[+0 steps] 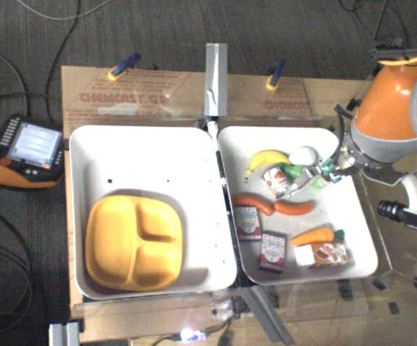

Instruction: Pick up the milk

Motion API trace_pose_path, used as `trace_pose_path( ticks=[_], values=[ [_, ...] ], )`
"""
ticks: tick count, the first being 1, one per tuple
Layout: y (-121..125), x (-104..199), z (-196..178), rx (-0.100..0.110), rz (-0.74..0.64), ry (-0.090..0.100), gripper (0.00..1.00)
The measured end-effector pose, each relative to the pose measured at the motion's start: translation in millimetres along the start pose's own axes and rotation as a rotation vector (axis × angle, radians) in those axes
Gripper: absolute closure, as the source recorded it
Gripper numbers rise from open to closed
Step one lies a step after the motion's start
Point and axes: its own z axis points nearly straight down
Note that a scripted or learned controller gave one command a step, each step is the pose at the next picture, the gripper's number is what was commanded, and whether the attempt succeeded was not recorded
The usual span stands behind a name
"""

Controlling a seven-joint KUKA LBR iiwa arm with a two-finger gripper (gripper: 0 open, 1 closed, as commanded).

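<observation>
On the bench (pixel 78 99), a brown board carries two shallow white bins side by side. Left bin (pixel 122 146) holds a large yellow divided tray (pixel 135 242), sitting toward its front left corner. Right bin (pixel 352 215) holds the smaller things. From the right, the grey arm with its orange band (pixel 388 110) reaches over the right bin's back right corner. Its jaws (pixel 305 179) hang low over the back middle of that bin, close above a small red and white carton; whether they are open or closed cannot be told at this size. That carton, the milk (pixel 275 181), lies tilted just in front of a yellow banana (pixel 267 159) and beside a white round object (pixel 303 155). Two orange sausages (pixel 253 203) lie end to end across the bin's middle. Nearer the front sit two small dark red cartons (pixel 248 223), a carrot (pixel 315 236) with a green top, and a red and white packet (pixel 323 254). Left of the bench, on the floor, rests an orange control pendant (pixel 24 150) with a lit screen.
</observation>
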Motion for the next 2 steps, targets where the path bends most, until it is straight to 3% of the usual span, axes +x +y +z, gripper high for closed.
trace_pose_path(
  ticks=[1, 2],
  values=[
    [1.3, 0.4, -5.3, 0.004, -0.001, 0.004, 1.00],
    [1.3, 0.4, -5.2, 0.004, -0.001, 0.004, 0.00]
  ],
)
